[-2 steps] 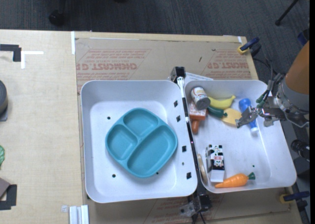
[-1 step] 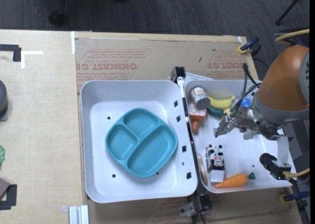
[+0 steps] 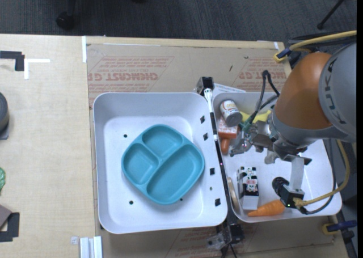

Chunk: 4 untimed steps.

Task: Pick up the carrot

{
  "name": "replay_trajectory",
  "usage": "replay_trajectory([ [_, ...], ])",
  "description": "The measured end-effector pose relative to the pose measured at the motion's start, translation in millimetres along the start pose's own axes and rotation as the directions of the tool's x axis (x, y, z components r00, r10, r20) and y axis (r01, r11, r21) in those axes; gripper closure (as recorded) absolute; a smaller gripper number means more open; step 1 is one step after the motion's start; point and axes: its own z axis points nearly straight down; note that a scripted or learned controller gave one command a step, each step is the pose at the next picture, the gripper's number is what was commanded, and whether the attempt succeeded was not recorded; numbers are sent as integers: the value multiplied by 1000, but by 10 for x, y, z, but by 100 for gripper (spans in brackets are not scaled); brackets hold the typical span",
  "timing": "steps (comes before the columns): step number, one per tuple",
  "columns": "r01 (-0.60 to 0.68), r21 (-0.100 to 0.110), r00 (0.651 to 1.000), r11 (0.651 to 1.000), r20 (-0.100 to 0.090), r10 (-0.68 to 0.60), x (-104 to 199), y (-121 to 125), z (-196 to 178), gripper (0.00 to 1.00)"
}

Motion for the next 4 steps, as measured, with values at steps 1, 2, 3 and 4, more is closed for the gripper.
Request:
replay_trajectory([
  [1, -355, 0, 935, 935, 1, 355, 514, -139, 3, 0],
  [2, -587, -58, 808, 808, 24, 589, 1078, -251, 583, 0],
  [3, -541, -61, 839, 839, 28, 544, 1031, -197, 783, 0],
  [4, -522, -62, 851, 851, 31, 524, 1031, -206, 788, 0],
])
